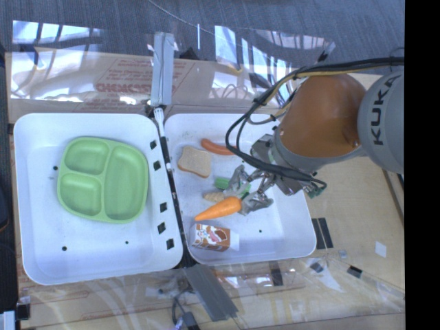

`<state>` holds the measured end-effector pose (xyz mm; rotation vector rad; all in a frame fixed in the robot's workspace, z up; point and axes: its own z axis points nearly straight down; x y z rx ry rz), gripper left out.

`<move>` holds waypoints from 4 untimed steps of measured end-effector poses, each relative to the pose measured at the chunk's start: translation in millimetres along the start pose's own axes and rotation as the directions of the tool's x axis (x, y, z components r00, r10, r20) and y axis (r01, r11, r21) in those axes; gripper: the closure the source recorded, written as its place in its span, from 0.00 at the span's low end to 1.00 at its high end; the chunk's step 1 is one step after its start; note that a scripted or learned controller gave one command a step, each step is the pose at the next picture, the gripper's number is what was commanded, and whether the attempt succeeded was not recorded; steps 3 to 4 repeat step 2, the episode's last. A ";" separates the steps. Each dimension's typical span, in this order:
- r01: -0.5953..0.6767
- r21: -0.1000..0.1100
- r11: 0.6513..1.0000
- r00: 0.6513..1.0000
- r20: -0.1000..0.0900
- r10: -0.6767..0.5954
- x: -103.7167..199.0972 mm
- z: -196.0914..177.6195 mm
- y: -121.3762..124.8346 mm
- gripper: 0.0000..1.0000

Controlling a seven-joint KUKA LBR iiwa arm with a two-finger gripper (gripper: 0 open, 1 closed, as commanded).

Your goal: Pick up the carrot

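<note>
- Nearest the camera, a small brown-and-white printed carton (211,237) lies in my right white plastic bin (292,232).
- Just above it lies the tapered orange carrot (218,209), its thick end at my metal two-finger gripper (249,199).
- Whether my gripper clasps it, I cannot tell.

orange carrot (218,209), green divided plate (103,179), tan bread slice (194,161), white bins (27,184).
</note>
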<state>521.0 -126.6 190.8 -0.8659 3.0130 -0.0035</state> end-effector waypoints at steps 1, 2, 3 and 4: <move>0.006 -0.004 1.000 1.000 -0.002 -0.006 -76.3 -26.0 47.3 1.00; 0.423 -0.007 0.906 0.906 -0.003 -0.423 -57.7 -0.8 57.8 1.00; 0.423 -0.007 0.906 0.906 -0.003 -0.423 -57.7 -0.8 57.8 1.00; 0.423 -0.007 0.906 0.906 -0.003 -0.423 -57.7 -0.8 57.8 1.00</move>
